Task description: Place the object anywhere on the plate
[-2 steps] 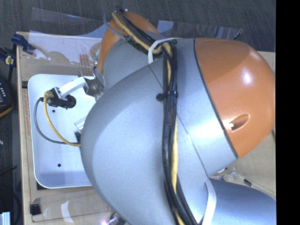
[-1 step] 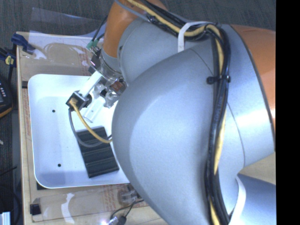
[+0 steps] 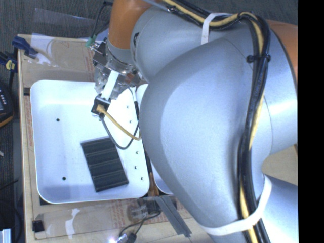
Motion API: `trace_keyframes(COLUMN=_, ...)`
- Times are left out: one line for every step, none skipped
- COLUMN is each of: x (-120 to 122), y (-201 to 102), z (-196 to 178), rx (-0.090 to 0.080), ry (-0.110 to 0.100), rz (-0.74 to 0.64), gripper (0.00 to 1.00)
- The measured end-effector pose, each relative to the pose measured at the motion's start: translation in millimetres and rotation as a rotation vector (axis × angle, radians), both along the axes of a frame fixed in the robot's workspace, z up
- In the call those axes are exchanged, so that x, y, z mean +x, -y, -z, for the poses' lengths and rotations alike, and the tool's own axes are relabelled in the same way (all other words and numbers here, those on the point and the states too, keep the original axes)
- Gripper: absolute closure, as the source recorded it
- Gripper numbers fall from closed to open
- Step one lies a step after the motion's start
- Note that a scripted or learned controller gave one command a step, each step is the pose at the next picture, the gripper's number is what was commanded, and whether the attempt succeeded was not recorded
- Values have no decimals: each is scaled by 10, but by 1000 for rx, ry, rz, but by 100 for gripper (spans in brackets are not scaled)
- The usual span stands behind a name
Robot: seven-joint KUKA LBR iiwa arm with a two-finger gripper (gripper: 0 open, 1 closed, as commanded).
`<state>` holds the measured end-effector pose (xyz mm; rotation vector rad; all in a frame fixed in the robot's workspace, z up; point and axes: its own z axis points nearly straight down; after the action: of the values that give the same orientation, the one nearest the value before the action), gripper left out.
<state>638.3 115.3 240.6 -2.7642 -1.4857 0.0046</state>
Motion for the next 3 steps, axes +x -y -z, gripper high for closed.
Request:
trace_keyframes(x=165, y=-232, z=593, rx=-3, ry=-5, rz=417, gripper=100)
trace_keyframes(x=-190, y=-348, z=-922, rx=0, ry=1, rz=63, gripper=100)
trace_keyframes(x=-964, y=-116, z=180, rx=-3, ry=-5, rz=-190, gripper=100)
